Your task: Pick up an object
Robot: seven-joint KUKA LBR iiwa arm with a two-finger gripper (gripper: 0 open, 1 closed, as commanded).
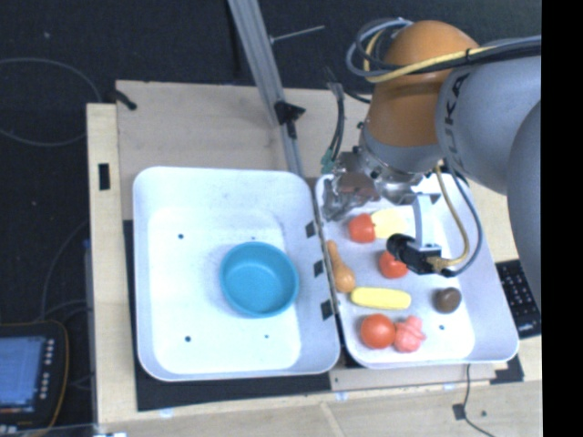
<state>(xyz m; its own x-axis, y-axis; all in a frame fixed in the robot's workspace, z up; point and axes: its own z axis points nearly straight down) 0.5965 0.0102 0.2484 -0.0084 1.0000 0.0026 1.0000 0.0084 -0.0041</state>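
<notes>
White plastic for both bins, side by side on a pale wooden worktop [209, 126] across the middle of the frame. In the left bin [164, 335], at centre-left: a single blue bowl [260, 279], upright, a little right of that bin's middle. In the right bin [483, 335], at centre-right, a cluster of small toy foods: a red tomato-like ball [362, 228] near the upper left corner, touching a pale yellow block [390, 221] just to its right; a second red ball [392, 264] below them, partly hidden behind a black fitting; an orange carrot-like piece [340, 269] lying along the left wall; a yellow banana-like piece [381, 298] lying flat near the middle; a brown round piece [446, 299] toward the right; a larger red ball [377, 331] at the lower edge, touching a pink lumpy piece [411, 334] on its right. Above the right bin's upper left corner, grey arm with orange band reaching in from the upper right of the frame, pincer [342, 192] low over the bin's rim, just above and left of the uppermost red ball. Cannot tell how the pincer stands, wide or narrow: too dark and cluttered there. Nothing visible between its tips. At lower left of the frame, beside the worktop, a small screen [25, 371] glowing blue.
</notes>
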